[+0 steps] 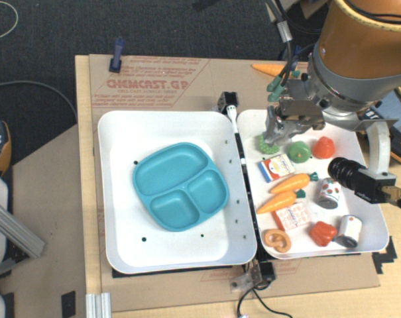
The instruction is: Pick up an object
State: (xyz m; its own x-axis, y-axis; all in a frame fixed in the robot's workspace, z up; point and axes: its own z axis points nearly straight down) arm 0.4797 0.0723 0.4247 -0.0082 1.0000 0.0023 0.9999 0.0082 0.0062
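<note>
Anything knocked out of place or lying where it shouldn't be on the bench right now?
One thing: an orange carrot lies outside the right bin, on the cardboard beyond its far edge. The blue tray sits tilted in the left bin.

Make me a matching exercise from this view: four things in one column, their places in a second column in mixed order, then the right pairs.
Things
1. blue tray
2. pretzel
3. gripper
4. carrot

Places
A. near corner of the right bin, beside the divider
B. middle of the right bin
C. far end of the right bin, low over the toys
D. left bin

Pairs: 1-D, 2-A, 3-C, 4-B
</note>
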